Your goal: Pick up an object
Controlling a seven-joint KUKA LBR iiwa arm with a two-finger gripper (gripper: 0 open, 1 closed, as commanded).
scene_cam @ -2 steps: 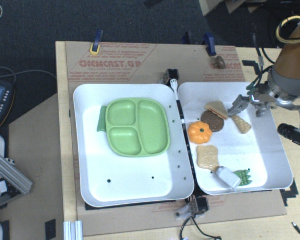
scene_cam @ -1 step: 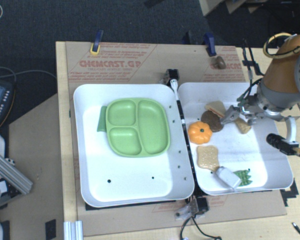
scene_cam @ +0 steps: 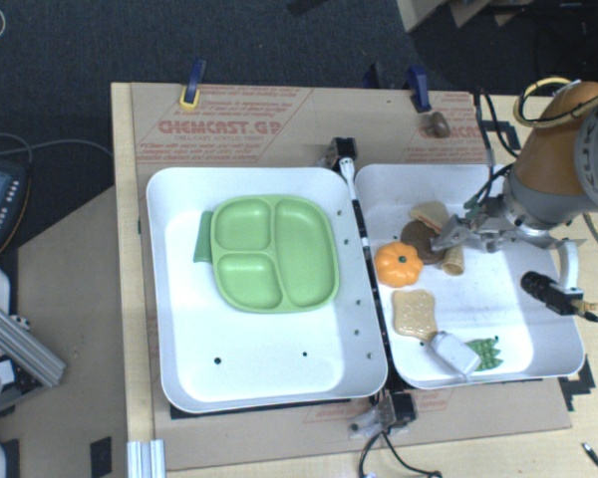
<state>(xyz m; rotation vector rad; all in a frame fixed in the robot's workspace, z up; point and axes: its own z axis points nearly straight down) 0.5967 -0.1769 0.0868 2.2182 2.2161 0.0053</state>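
Gripper (scene_cam: 447, 239) low in right bin (scene_cam: 538, 357), fingers' state unclear, over brown item (scene_cam: 417, 234) beside toy pumpkin (scene_cam: 398, 264).

The right bin (scene_cam: 538, 352) holds the loose objects, right of the frame's centre. A small orange pumpkin (scene_cam: 398, 264) sits near its left wall. Just below lies a flat beige slice of bread (scene_cam: 416, 314). Above the pumpkin — a dark brown round piece (scene_cam: 417, 235) touching a tan one (scene_cam: 431, 213). Lower down lie a white-grey block (scene_cam: 453, 353) and a green leafy piece (scene_cam: 485, 353) — side by side.
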